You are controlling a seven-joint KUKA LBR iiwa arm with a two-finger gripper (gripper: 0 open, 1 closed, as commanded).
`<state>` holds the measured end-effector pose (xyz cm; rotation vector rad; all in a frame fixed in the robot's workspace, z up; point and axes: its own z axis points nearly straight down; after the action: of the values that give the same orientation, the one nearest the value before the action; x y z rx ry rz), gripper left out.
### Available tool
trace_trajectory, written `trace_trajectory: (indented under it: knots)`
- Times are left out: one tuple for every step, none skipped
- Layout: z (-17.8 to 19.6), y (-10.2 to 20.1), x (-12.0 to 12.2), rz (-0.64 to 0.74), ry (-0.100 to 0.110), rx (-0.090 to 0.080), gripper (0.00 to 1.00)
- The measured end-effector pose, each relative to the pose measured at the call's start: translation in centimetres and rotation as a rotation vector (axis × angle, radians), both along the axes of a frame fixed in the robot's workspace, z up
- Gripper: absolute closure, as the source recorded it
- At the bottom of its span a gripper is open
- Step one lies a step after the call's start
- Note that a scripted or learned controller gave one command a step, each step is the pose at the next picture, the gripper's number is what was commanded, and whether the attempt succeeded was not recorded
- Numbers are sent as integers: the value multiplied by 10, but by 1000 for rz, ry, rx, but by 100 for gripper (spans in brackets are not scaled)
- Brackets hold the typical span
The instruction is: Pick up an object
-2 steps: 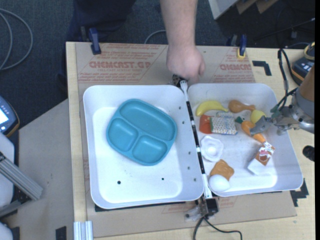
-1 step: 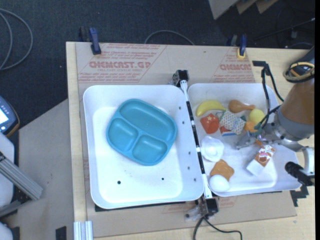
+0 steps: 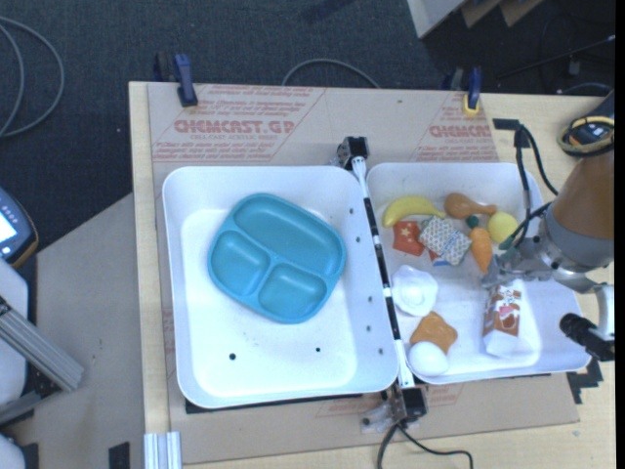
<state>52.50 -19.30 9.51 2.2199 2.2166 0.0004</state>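
Camera view has the gripper [image 3: 508,274] low at the right-hand bin [image 3: 430,176], right of frame, over a white packet [image 3: 504,319] beside the carrot [image 3: 481,247]; can't tell the jaws' state, and that crowding could spoil the grab.

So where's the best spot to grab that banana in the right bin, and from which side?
Probably the middle of the banana, coming straight down with the fingers across its narrow width. It lies flat and curved near the bin's far wall, with bare floor behind it; the red packet crowds its near side.
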Motion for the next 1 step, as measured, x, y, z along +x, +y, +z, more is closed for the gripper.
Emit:
trace_trajectory:
  knots:
    - [5,77,47,9,12,5,100]
